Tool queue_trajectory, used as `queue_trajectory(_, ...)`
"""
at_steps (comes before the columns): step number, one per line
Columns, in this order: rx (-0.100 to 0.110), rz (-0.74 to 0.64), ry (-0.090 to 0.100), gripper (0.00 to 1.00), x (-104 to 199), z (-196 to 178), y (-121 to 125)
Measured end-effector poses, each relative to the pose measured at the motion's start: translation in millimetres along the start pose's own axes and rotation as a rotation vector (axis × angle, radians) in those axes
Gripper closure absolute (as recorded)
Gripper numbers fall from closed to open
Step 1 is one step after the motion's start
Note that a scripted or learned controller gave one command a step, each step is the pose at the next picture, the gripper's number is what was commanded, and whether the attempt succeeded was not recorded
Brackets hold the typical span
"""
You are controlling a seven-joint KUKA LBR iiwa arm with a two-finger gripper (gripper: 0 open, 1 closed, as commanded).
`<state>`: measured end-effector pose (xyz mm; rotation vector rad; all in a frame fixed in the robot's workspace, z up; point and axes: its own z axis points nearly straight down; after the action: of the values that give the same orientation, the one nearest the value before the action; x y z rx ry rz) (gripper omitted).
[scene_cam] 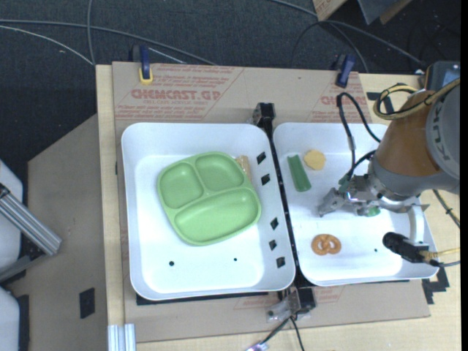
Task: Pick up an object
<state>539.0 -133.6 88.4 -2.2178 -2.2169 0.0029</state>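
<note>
pincer (333,202) hanging low in right white bin (365,273), grip state unreadable | green stick (298,172) lying near bin's left wall, long axis running near-far | brown pretzel (326,245) sitting near front rim, open floor around it

A: What does the arm (439,123) look like?

B: Grey casing with dark lettering on it, then a broad orange band (406,152) above the wrist.

A: Any cabling?

B: Yes. Black and yellow cables (387,102) loop beside the orange section, and another black cable curves along it. The gripper (344,200) is bare grey metal with small fittings.
</note>
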Motion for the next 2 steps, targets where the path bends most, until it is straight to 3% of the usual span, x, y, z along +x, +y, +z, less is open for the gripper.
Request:
queue_trajectory(1, -0.005, 0.000, -0.001, 1.00, 0, -14, 1)
queue_trajectory(2, -0.010, -0.002, -0.003, 1.00, 8, -64, 8)
